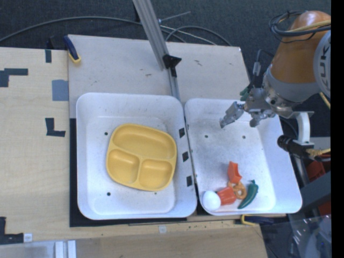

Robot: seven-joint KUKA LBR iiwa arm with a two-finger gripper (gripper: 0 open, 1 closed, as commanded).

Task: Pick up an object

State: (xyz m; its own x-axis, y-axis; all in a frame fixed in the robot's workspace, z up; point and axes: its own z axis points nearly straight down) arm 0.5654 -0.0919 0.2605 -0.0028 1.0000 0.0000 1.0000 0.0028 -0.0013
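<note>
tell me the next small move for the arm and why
Probably bring the gripper toward the near end of the right bin, above the cluster there: white egg, orange pieces, green piece. The gripper hangs over the bin's far end with nothing between its fingers, well short of the objects.

The grey arm [301,52] reaches in from the right, its gripper [243,117] hanging open near the right bin's far edge, holding nothing.

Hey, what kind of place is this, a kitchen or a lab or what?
Most likely a robotics lab bench: a robot arm reaches over two white bins, loose cables trail behind, and tape marks dot the wooden tabletop.
</note>
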